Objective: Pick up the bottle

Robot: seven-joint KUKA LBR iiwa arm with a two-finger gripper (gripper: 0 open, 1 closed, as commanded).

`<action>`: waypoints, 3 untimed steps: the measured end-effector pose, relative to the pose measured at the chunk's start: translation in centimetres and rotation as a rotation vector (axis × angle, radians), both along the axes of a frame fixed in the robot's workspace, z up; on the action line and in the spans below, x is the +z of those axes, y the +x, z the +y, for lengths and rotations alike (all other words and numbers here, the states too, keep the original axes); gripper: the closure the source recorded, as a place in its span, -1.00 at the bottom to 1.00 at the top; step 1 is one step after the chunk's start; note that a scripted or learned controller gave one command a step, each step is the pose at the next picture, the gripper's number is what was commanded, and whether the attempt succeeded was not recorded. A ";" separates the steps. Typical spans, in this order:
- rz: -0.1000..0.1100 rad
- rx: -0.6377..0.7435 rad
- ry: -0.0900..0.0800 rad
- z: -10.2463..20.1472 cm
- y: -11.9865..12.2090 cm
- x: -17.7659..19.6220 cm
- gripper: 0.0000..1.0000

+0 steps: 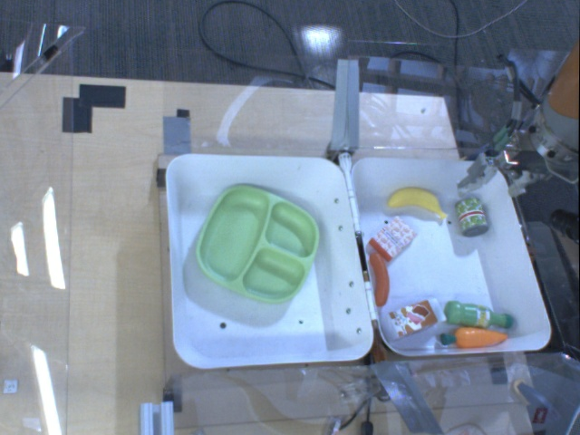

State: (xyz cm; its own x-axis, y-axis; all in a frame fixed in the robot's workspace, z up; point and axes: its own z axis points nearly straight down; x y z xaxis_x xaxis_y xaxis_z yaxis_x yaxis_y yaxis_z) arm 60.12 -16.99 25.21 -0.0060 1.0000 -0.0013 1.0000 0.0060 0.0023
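Bottle (pixel 477 315) lying on its side, lower right of frame, just above carrot (pixel 478 337). Likely light, stiff, slick plastic, prone to rolling; gripping across the body looking safest. Gripper (pixel 494 165) hovering upper right, holding nothing, apparently parted.

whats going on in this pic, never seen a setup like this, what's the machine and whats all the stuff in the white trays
One camera looks down at a slant on a bench with two shallow white bins. The left bin holds a green divided plate. The right bin holds toy food: a banana, a small can, a snack packet, a sausage, a small carton, a carrot and a green bottle. The robot arm reaches in from the right; its gripper hovers above the can, holding nothing. Its job is lifting the bottle.
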 end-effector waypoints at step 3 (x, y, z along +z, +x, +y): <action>-0.001 0.386 -0.001 -3.5 -4.6 -4.2 -1.00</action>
State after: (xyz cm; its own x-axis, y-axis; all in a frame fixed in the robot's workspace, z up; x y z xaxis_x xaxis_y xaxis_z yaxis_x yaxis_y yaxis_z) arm 55.54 -20.54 21.06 -0.3822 0.9241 -0.0022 0.9241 0.3822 0.0032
